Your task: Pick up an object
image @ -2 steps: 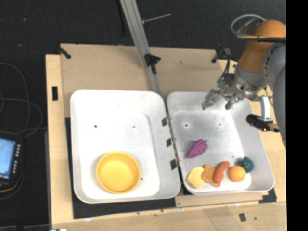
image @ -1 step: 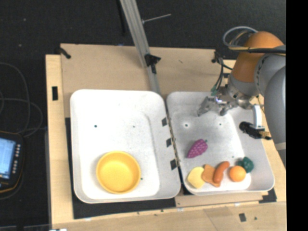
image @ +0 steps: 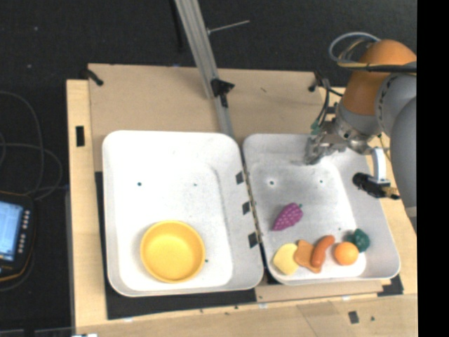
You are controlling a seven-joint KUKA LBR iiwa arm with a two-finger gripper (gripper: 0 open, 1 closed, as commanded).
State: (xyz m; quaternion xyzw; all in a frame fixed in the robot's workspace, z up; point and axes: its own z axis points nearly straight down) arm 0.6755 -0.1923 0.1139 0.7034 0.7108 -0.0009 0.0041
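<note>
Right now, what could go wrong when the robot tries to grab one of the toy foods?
1. The yellow piece, carrot, sausage, orange and green piece huddle along the right bin's near wall, so the hand might pinch two or knock them aside.
2. That wall may block the hand there.
3. The purple grapes lie apart, probably safer, yet they might slip.

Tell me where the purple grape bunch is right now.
The purple grape bunch lies in the right bin, near its middle, apart from and just above the yellow piece and the row of toy food along the near edge.
</note>
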